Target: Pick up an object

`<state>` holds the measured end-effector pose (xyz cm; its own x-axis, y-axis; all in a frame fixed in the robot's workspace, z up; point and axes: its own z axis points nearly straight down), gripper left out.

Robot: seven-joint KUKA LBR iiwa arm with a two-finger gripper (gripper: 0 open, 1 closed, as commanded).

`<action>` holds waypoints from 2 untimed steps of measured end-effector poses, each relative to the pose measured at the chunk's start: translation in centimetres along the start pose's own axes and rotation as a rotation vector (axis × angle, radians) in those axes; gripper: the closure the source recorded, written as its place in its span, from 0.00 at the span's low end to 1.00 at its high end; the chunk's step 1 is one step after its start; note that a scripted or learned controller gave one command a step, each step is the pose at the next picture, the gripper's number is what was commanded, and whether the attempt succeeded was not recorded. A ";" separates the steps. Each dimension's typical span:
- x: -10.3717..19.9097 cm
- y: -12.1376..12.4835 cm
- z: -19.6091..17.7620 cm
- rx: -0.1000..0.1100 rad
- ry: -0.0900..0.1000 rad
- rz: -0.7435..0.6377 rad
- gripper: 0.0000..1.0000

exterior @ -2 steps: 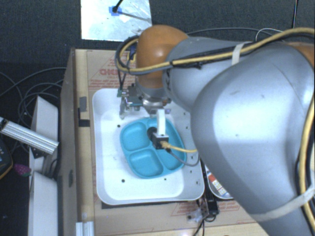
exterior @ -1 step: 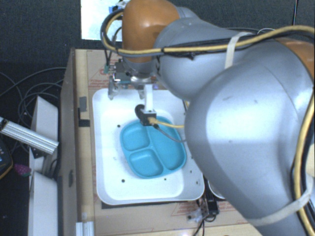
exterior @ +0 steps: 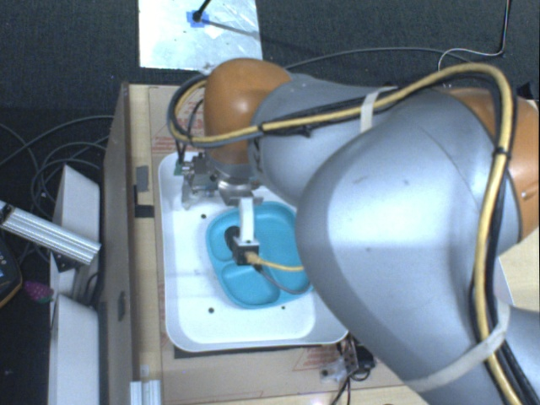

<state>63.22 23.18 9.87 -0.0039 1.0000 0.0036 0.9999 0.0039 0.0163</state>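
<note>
A blue shallow dish (exterior: 246, 289) with moulded compartments lies in the middle of the left white bin (exterior: 196, 327). My gripper (exterior: 199, 180) hangs low over the bin's far left corner, just beyond the dish's far edge and apart from it. The big grey arm with its orange band stretches in from the right and covers the dish's right part and the bin's right side.
The arm's bulk hides the bench to the right. The wooden bench frame (exterior: 118, 226) runs along the bin's left side. A silver foil sheet (exterior: 198, 19) lies beyond the bench. An aluminium bar (exterior: 51, 233) and loose cables sit off to the left.
</note>
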 end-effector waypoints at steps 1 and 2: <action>0.0 -0.1 0.2 0.002 0.000 0.001 0.00; -0.1 -0.1 0.2 0.003 -0.001 0.001 0.00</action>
<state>63.12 23.13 9.67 -0.0027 1.0000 0.0029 0.9999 0.0027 0.0136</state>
